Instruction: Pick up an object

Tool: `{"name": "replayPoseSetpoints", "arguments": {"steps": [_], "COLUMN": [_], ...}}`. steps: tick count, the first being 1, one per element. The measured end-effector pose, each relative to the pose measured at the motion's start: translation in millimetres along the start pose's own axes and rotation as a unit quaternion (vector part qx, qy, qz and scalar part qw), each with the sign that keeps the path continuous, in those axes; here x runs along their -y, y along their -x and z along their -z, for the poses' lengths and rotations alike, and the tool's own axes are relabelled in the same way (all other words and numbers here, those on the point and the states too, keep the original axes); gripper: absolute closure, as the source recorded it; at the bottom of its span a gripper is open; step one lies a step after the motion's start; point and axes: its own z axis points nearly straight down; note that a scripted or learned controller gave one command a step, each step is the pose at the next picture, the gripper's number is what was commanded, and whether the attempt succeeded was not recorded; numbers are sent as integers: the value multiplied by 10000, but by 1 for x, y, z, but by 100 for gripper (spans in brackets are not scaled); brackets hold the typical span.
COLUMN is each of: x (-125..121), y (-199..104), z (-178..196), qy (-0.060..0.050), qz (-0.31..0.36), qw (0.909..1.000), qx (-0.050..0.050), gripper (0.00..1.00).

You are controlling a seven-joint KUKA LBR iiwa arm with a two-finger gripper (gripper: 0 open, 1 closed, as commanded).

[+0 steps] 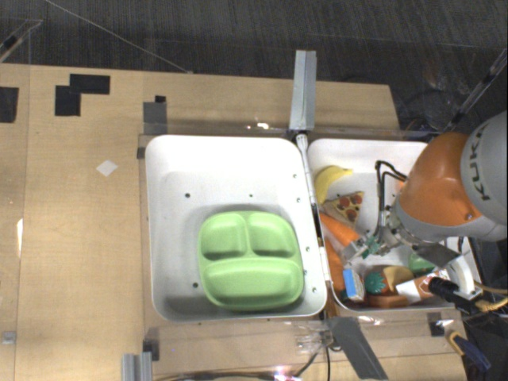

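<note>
The objects to choose from lie crowded in the right bin (413,145): a yellow piece (329,178) near the back-left corner, a pizza-slice toy (348,205) just in front of it, a long orange carrot-like piece (340,232) along the left wall, and a jumble of small items (389,282) against the front wall, touching or overlapping one another. The hand (367,247) sits low in the middle of this bin, just beside the orange piece and above the jumble. Whether it is wide, narrow or holding anything cannot be told from this slant, as its tip merges with the clutter.

A good pick here probably means settling on one item with free space on both sides; the pizza slice or the yellow piece look less hemmed in than the front heap.

The arm (440,193) reaches in from the right, its orange band over the bin's right half, wrist angled down and leftward. The left bin (175,173) holds a green divided tray (250,259), and both bins rest on the wooden counter (71,236).
</note>
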Motion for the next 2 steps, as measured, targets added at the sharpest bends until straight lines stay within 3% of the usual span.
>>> {"name": "replayPoseSetpoints", "arguments": {"steps": [1,2], "x": [-4,-66], "y": [-1,-51], "z": [12,131], "qy": [37,-36], "qz": [4,-286], "qw": [10000,9996], "qx": [-8,-3], "gripper": [100,100]}}
